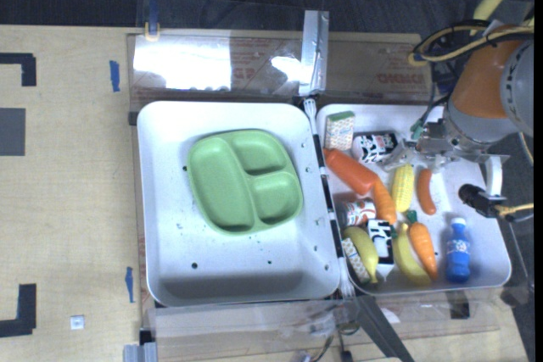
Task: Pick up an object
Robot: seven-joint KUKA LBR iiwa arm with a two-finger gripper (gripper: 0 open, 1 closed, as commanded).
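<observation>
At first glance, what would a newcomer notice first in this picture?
The green tray with three compartments stands out, lying in the middle of the left bin. Next comes the right bin, crowded with toy food: corn, a carrot, bananas and a blue bottle. The arm hangs over its far right corner.

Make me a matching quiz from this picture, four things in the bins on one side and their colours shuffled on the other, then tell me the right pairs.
Things:
1. divided plate
2. bottle
3. corn cob
4. carrot

Colours:
A. yellow
B. orange
C. green
D. blue

Pairs: 1-C, 2-D, 3-A, 4-B. The divided plate lies in the left bin; the other three lie in the right bin, near the gripper.
</observation>
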